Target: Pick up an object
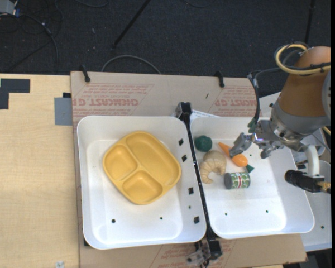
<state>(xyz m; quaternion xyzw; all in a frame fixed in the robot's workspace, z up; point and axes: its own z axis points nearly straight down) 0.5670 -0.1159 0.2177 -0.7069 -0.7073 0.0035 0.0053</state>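
Carrot [238,158], small orange toy, right bin [268,216]; likely light, stiff, slick plastic. Grip across thick middle. Jaws [243,144] hover just above it, spread, pinching nothing. Croissant [213,164], can [237,180] close by.

Even, bright overhead light is falling on both white bins [95,149], which are glaring slightly. Shadows are staying soft and short. The dark floor beyond is reading dim and grainy; overall focus is looking mildly soft.

Arm [304,94] cut off at right edge; end effector [243,144] overlaps carrot [237,156]; can [237,180] label unreadable.
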